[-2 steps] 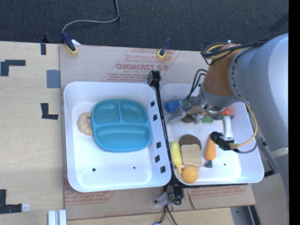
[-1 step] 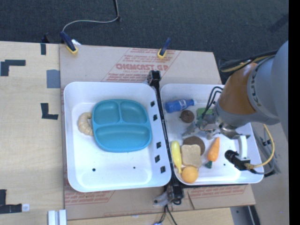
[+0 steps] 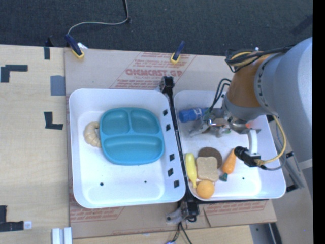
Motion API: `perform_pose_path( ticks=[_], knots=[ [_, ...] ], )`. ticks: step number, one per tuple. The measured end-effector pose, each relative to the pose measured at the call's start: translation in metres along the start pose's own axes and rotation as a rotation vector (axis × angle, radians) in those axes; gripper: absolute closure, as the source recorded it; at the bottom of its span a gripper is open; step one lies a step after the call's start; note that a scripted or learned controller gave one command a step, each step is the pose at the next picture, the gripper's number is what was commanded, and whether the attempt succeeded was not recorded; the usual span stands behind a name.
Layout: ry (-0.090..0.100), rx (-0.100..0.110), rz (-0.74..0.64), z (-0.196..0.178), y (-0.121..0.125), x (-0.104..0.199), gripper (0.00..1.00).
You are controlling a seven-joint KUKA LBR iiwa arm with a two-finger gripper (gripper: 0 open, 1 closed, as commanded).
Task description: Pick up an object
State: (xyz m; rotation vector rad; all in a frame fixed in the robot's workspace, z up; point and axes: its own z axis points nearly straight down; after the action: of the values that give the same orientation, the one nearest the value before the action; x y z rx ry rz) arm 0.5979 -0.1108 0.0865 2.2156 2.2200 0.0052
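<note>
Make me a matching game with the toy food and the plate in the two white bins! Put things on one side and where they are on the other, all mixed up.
Things:
1. blue divided plate
2. orange
3. carrot
4. blue bottle

Places:
A. near corner of the right bin, just below the bread slice
B. far part of the right bin, beside the gripper
C. middle of the left bin
D. right bin, to the right of the bread slice

Pairs: 1-C, 2-A, 3-D, 4-B
</note>
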Motion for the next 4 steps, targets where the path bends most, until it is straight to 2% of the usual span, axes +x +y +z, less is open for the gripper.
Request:
perform_pose_path(
  ticks=[1, 2, 3, 4],
  knots=[
    [0.0, 0.001, 0.0, 0.0, 0.047, -0.022, 0.0],
    [-0.001, 0.003, -0.002, -0.009, 0.046, -0.022, 1.0],
    [-0.002, 0.003, -0.002, -0.009, 0.047, -0.022, 0.0],
    [-0.001, 0.003, 0.002, 0.0, 0.002, 0.005, 0.0]
  ],
)
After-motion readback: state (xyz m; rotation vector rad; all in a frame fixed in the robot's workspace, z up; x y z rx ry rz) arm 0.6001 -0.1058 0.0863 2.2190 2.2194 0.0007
